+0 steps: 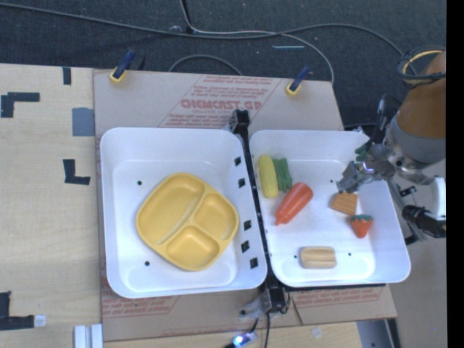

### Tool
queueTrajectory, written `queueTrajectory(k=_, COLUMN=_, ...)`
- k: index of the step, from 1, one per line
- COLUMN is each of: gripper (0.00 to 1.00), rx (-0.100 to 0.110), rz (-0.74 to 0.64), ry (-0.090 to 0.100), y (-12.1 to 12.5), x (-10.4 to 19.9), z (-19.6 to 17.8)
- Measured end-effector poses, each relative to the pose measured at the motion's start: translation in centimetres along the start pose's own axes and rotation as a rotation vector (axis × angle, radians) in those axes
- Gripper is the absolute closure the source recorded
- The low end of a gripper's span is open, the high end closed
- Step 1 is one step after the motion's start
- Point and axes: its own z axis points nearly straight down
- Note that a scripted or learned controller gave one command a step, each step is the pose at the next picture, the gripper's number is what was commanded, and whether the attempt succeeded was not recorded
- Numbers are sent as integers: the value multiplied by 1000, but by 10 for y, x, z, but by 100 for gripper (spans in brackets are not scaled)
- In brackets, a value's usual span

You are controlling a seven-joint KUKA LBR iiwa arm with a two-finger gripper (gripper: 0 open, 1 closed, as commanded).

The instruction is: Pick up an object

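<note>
The gripper (351,183) hangs low over the right bin (384,270), just above a small tan wedge (344,204); whether it is wide or narrow cannot be told at this size. Most of the arm (420,118) is cut off at the right. Nearby lie a strawberry (361,225), a carrot (293,202), corn (267,176) and a bread roll (317,257).

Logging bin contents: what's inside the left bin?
The left bin holds one yellow divided plate, lying flat. Its three compartments look bare. Whatever sits under the plate is covered.

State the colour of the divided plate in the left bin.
Yellow; the divided plate shows plainly in the camera view.
</note>
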Motion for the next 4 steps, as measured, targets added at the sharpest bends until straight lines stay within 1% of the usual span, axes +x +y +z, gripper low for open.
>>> queueTrajectory(k=1, gripper=100, rx=4, rz=-4, ry=3, y=-6, x=55, z=-8)
queueTrajectory(k=3, gripper=100, rx=6, rz=-6, ry=3, y=-21, x=173, z=-16)
queueTrajectory(k=4, gripper=100, rx=7, rz=-5, ry=1, y=-32, x=228, z=-3)
